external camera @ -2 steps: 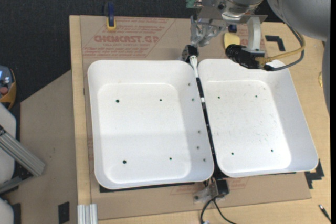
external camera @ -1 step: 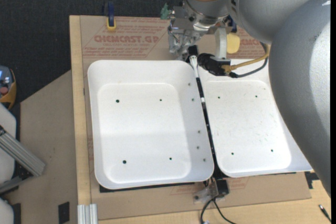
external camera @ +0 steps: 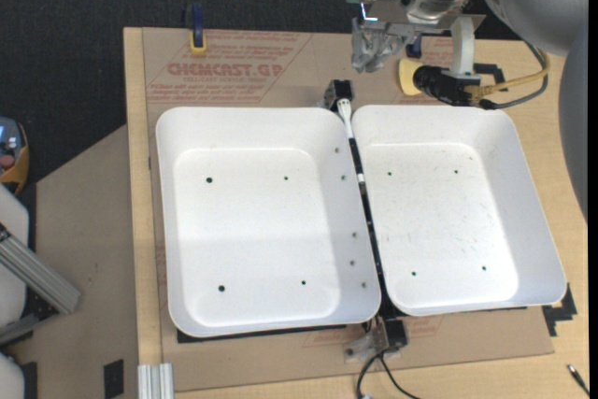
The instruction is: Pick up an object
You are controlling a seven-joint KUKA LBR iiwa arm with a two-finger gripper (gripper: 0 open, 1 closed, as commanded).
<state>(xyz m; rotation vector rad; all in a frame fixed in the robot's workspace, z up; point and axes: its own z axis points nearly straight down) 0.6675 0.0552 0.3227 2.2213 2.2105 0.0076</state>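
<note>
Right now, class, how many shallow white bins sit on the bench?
2. The left bin lies on the bench's left half, and the right bin lies beside it, their inner rims meeting along a dark strip. None seems hidden.

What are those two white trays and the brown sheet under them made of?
The left bin and right bin look like thin moulded plastic: smooth, matte white, with rounded corners and curled rims. The brown board looks like paper-faced sheet, perhaps masked acrylic: flat, dull tan, with printed red lettering. That guess is uncertain.
</note>
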